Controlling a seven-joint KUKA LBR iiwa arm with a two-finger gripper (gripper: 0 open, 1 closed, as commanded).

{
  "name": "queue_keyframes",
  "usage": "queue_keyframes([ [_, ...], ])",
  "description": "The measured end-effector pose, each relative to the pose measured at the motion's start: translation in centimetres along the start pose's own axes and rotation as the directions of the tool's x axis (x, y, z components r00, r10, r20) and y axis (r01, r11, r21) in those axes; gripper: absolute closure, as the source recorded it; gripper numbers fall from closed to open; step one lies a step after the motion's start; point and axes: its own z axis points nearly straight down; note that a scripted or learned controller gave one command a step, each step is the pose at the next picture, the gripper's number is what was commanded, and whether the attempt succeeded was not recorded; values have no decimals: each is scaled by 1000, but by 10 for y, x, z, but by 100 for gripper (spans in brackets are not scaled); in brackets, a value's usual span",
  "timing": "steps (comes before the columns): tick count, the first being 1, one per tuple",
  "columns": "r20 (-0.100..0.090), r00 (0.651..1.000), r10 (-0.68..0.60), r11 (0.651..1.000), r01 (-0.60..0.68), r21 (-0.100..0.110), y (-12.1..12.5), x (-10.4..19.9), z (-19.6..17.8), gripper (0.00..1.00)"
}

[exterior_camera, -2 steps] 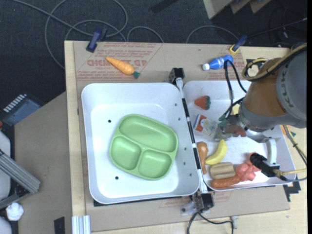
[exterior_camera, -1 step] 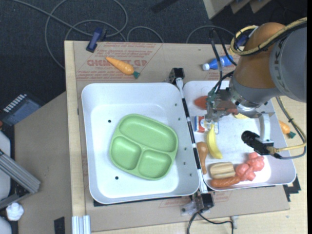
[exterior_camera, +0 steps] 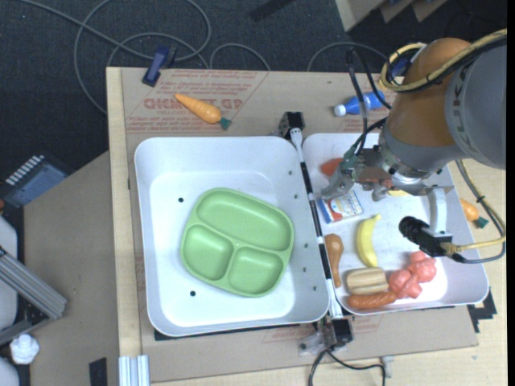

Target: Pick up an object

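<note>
Arm (exterior_camera: pixel 438 95) is reaching in from the right on my feed and hanging over the upper part of the right bin (exterior_camera: pixel 467 289). I am seeing the gripper (exterior_camera: pixel 348 177) low over that bin's left side, just above a small white and blue packet (exterior_camera: pixel 338 208), but I cannot tell how it is set. Nothing is showing in its grasp. A banana (exterior_camera: pixel 367 240) is lying just right of the packet, with a hot dog (exterior_camera: pixel 368 289) and a pink toy (exterior_camera: pixel 415 273) sitting along the near edge and a brown drumstick (exterior_camera: pixel 333 252) by the left wall. The left bin (exterior_camera: pixel 161 179) is holding a green divided plate (exterior_camera: pixel 236 241). A toy carrot (exterior_camera: pixel 201 108) is lying on the cardboard behind it.
</note>
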Motion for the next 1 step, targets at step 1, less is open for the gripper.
queue_keyframes([
  [1,3,1000,0,1000,0,-10,4,-53,95,0],
])
